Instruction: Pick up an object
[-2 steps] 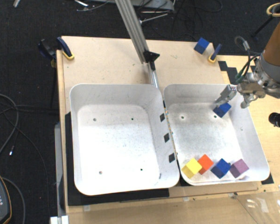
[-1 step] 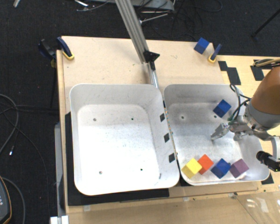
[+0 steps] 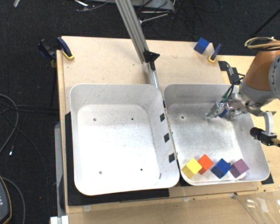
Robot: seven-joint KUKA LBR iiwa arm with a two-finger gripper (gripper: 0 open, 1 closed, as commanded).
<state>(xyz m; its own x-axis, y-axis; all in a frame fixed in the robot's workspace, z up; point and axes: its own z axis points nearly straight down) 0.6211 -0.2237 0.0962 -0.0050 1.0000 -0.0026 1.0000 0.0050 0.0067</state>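
Note:
Along the front wall of the right bin (image 3: 177, 97) lie a yellow block (image 3: 192, 167), an orange block (image 3: 205, 162), a blue block (image 3: 220, 167) and a purple block (image 3: 239, 168), close together in a row. My gripper (image 3: 216, 112) hangs over the back half of that bin, well behind the blocks, pointing left from the grey and orange arm (image 3: 266, 76). Nothing shows between its fingers.
The left bin (image 3: 79, 125) stands beside the right one. A blue cube (image 3: 202, 45) rests on the wooden bench behind the right bin. A slanted metal pole (image 3: 133, 24) rises from between the bins at the back. Clamps sit at the bench's back corners.

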